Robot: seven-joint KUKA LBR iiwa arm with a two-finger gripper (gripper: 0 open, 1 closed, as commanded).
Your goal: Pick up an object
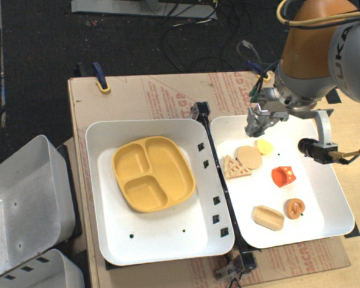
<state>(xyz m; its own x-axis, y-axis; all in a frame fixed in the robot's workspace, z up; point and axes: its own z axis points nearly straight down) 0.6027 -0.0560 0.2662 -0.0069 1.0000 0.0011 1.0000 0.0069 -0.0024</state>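
The right bin (pixel 331 222) holds several toy foods: a tan round cookie (pixel 249 157), a waffle-like wedge (pixel 234 167), a small yellow piece (pixel 264 146), a red pepper (pixel 283 176), a tan bread roll (pixel 268 218) and an orange-brown doughnut (pixel 294 208). My gripper (pixel 255 127) hangs over the back left part of that bin, just above the cookie and the yellow piece. Nothing shows between its fingers.
The left bin (pixel 112 236) carries a yellow divided plate (pixel 152 172). A black divider with clips (pixel 218 187) separates the two bins. Two white tubs (pixel 25 198) stand off the bench to the left. Cables lie on the dark floor behind.
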